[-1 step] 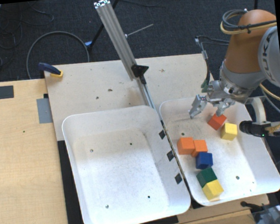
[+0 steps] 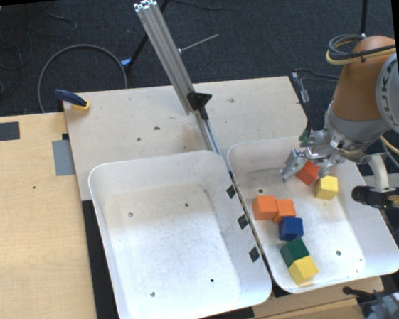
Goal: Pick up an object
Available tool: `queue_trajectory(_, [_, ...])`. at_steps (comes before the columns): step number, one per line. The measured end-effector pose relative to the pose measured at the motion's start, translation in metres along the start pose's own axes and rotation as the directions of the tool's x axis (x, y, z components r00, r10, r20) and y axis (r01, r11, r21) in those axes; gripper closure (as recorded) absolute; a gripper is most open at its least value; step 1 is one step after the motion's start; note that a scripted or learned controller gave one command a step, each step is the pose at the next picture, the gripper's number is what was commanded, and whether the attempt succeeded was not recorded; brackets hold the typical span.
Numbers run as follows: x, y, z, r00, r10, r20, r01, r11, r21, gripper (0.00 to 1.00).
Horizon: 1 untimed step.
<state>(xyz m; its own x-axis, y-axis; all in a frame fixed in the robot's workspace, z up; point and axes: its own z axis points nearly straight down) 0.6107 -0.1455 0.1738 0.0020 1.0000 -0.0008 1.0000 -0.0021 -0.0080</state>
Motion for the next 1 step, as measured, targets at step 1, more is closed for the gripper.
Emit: queue_trajectory(1, [0.0177, -0.0172, 0.0844, 1.0, 0.002, -0.001, -0.002, 1.0, -0.01, 0.0])
